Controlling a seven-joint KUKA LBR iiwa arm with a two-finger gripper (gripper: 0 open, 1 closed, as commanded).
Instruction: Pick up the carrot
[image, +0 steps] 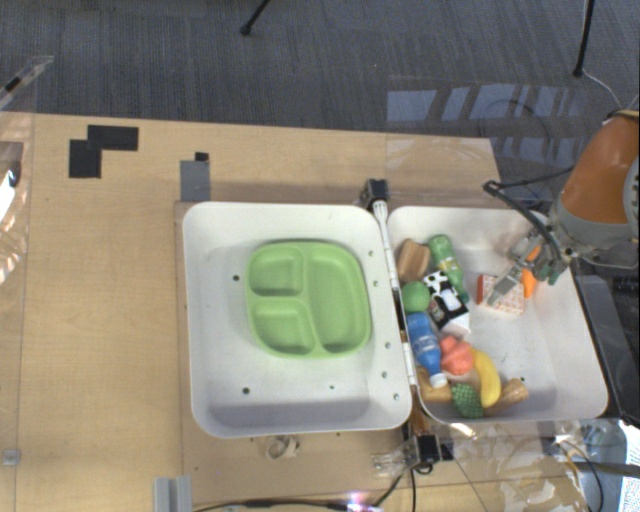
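The carrot (529, 284) is a small orange piece near the back right of the right bin (592, 352). It sits between the fingers of my gripper (521, 281), which reaches in from the right and is shut on it. One silvery finger (511, 281) slants down to the left beside the carrot. The carrot's upper end is hidden by the gripper body. Just left of the fingertips is a white and red box (497, 297).
Along the right bin's left side lie a brown item (412, 258), green bottle (445, 256), cow-patterned box (447, 294), green ball (413, 297), blue bottle (424, 345) and banana (487, 379). The left bin (212, 300) holds a green divided plate (305, 298).
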